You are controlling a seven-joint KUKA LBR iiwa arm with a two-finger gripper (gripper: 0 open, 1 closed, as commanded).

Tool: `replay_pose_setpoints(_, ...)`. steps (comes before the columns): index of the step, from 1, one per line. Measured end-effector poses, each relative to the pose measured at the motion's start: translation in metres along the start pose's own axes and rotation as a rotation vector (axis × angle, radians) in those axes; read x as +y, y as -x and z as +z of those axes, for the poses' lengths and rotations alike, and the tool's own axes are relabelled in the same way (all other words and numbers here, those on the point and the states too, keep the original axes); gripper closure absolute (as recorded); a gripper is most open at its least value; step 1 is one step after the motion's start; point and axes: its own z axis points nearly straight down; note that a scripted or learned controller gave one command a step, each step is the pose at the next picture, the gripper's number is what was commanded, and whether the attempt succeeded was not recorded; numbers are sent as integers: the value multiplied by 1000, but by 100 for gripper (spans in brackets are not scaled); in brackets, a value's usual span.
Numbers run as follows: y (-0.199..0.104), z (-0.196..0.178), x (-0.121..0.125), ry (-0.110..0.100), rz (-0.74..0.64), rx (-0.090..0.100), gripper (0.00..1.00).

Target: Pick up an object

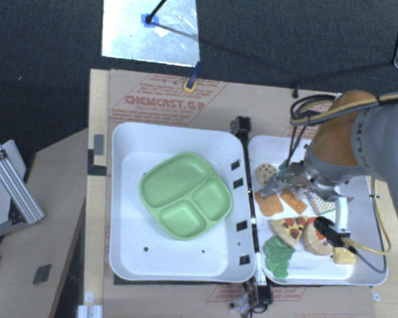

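— Camera view: what's in the left bin [125,204]?
— A green divided plate [185,196], lying flat near the middle.
— And the right bin [360,276]?
— Toy food. A cookie [266,171] by the divider, orange pieces [271,204] below it, a pizza slice [293,227], a green leafy piece [277,255] at the near corner and a yellow cheese block [344,255].
— Where's the arm [361,141]?
— Over the right bin. Its gripper [282,185] is down among the cookie and orange pieces.
— Fingers apart or together?
— I cannot tell; nothing visibly sits between them.
— Both bins on the worktop [162,95]?
— Yes, side by side.
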Motion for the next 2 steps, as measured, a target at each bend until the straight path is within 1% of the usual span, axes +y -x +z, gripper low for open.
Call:
replay_pose_setpoints(1,1,5,3,11,3,-2,0)
replay_pose_setpoints(2,3,-8,6,23,3,-9,100)
